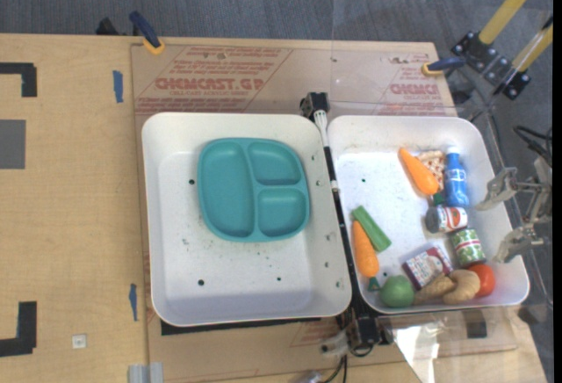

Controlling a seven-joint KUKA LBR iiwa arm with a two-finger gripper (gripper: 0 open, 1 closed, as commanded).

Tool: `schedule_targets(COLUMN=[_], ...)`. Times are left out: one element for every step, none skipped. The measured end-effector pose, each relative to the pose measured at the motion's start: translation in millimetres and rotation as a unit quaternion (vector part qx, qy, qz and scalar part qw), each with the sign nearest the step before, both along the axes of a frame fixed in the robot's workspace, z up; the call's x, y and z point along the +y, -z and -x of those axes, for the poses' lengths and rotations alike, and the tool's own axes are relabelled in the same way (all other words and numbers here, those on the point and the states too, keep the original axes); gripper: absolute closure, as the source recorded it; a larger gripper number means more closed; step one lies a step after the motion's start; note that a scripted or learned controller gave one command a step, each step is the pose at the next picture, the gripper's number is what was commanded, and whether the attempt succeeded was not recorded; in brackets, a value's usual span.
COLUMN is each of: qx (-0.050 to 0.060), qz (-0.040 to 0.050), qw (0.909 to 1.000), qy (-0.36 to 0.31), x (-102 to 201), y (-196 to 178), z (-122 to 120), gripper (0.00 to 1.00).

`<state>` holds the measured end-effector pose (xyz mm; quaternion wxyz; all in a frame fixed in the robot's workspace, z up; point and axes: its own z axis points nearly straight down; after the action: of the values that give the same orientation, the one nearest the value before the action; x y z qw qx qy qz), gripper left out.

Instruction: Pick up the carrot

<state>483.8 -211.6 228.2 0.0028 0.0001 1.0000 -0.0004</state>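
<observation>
Two orange carrot-shaped pieces lie in the right bin. One carrot lies slantwise near the back, just left of a blue bottle. The other carrot lies along the bin's left wall, with a green stick against its upper end. My gripper hangs at the bin's right rim, open, its two metal fingers spread apart with nothing between them. It is well right of both carrots, beside the cans.
A teal divided plate sits in the left bin. Packed into the right bin's front right are a small can, a green can, a purple packet, a tomato, a potato and a green fruit.
</observation>
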Motion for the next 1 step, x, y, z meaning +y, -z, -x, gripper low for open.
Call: schedule_targets(qx=[0.005], qz=[-0.0038], qw=[0.9999], qy=[0.011], x=[74.9], y=[109.0], z=[-19.1], gripper=[0.00])
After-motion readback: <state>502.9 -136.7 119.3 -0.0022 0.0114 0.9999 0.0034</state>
